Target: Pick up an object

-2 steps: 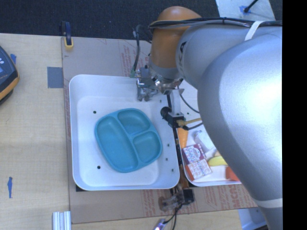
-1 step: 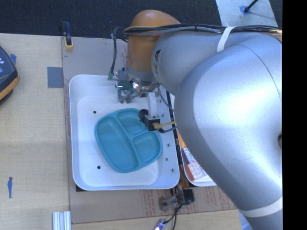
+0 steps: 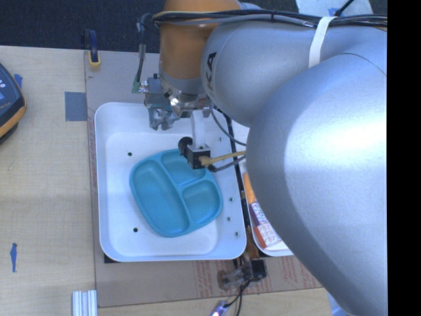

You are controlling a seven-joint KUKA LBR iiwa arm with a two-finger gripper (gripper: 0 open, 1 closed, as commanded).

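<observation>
Blue plate [image 3: 172, 196] in white bin [image 3: 112, 242]

Smooth, rounded silver-grey metal arm casing [image 3: 309, 130], glossy, with soft highlights. Matte orange dome-shaped band [image 3: 187, 35] above the wrist. Dark lettering, partly visible, on the grey shell beside the band. Black cables [image 3: 276, 17] run across the top of the casing; a white strap [image 3: 320, 37] wraps around it. Small grey metal gripper [image 3: 161, 116] assembly below the band; thin green wire at its left.
</observation>
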